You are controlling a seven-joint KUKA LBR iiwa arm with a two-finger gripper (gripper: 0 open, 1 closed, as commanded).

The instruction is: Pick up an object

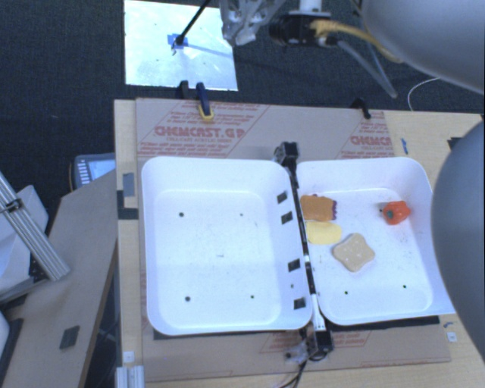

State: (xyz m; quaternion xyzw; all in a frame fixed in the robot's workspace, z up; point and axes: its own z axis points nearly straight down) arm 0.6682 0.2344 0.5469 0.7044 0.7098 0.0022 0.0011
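The right bin (413,299) holds several small objects. An orange-brown piece with a purple edge (318,207) lies by the divider, and a flat yellow piece (323,233) sits just below it. Next to that is a beige bread slice (353,251). A red-orange vegetable with a green stem (394,212) lies toward the bin's right side. My gripper (244,23) hangs high at the top of the view, beyond the bench's far edge and well away from all the objects.
The left bin (151,303) sits beside the right one, with black clips (292,220) along the shared wall. The grey arm (462,250) covers the right edge of the right bin. A shiny plate (178,57) lies beyond the bench.
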